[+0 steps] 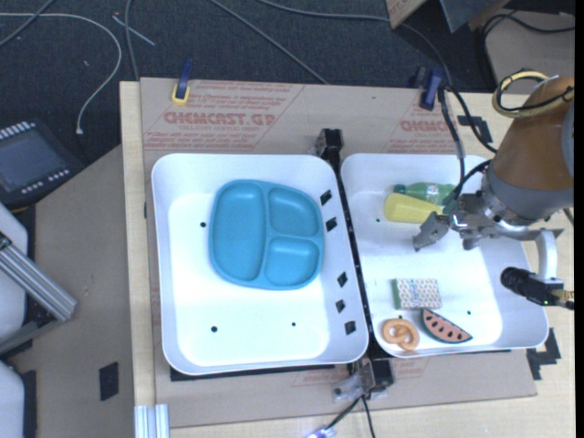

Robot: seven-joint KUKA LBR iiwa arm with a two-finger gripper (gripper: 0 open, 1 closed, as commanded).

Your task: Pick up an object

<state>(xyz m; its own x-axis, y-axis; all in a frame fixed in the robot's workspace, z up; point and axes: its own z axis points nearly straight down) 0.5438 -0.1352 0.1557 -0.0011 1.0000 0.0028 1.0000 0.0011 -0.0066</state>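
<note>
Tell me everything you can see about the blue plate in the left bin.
The blue plate is a light blue, rounded-corner tray, plastic by its look, split into three compartments: one large on the view's left, two smaller on the right. It lies flat, face up, turned slightly askew, in the upper middle of the left bin. Nothing lies in it and only the bin floor touches it. The gripper is over the other bin.

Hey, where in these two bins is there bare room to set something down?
Left bin: bare floor in front of the blue divided plate. Right bin: a bare strip along the divider, left of the sponge. Crowded: the near edge with sponge, pretzel and watermelon slice; the far end with yellow item, green bottle and gripper.
</note>
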